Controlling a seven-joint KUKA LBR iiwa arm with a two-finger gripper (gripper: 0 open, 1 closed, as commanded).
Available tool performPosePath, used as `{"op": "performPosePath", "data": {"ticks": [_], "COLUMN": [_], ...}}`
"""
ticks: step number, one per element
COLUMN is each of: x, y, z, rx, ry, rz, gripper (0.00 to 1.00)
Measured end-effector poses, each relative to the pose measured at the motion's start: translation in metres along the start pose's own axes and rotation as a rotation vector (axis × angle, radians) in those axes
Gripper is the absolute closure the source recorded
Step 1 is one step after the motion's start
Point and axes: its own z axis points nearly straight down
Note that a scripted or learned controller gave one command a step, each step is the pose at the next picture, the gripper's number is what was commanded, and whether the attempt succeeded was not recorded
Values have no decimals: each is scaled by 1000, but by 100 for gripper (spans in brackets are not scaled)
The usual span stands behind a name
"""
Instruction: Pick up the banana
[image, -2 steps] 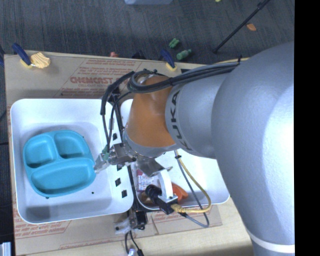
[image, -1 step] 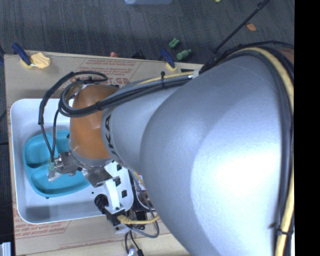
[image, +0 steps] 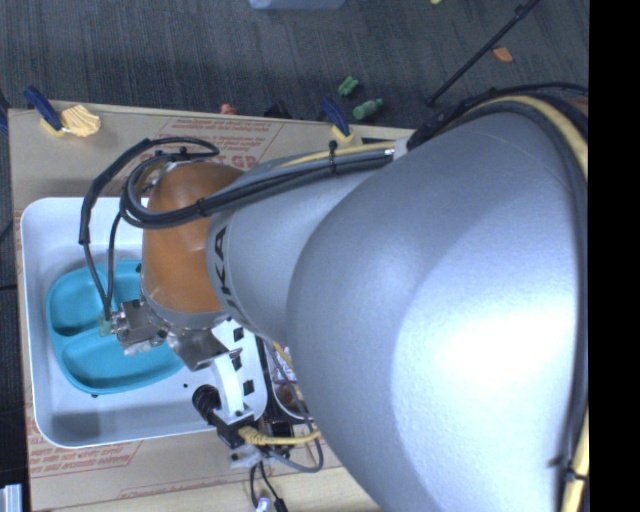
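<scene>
Camera view.

Arm (image: 430, 300): grey KUKA body, reaching in from the right and covering most of the frame, including the right-hand bin. Orange band (image: 180, 235) sits above the wrist, over the middle of the left bin. Black cables (image: 110, 200) loop from the band down its left side.

Gripper (image: 140, 330): metal wrist hardware seen just below the orange band, pointed down into the left bin. Whether it is parted or closed cannot be told from this angle; nothing can be seen held.

Left bin (image: 45, 300): shallow, white, its left wall and near-left corner exposed.

Blue shoe-like item (image: 80, 345): two rounded turquoise lobes lying in the left part of the bin, directly beside and partly under the gripper hardware.

Banana: not identifiable; no yellow fruit appears in the exposed part of the bin. Its place, its long axis and its bearing from the gripper cannot be stated. Judgement: if present, it lies beneath the arm or in the covered bin.

Bench (image: 250, 135): brown surface beyond the bin. A small yellow object (image: 80, 122) rests at its far-left corner, well apart from the gripper; too small to name.
</scene>
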Motion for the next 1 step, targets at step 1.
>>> {"op": "performPosePath", "data": {"ticks": [1], "x": [0], "y": [0], "z": [0], "rx": [0], "ry": [0], "rz": [0], "gripper": [0]}}
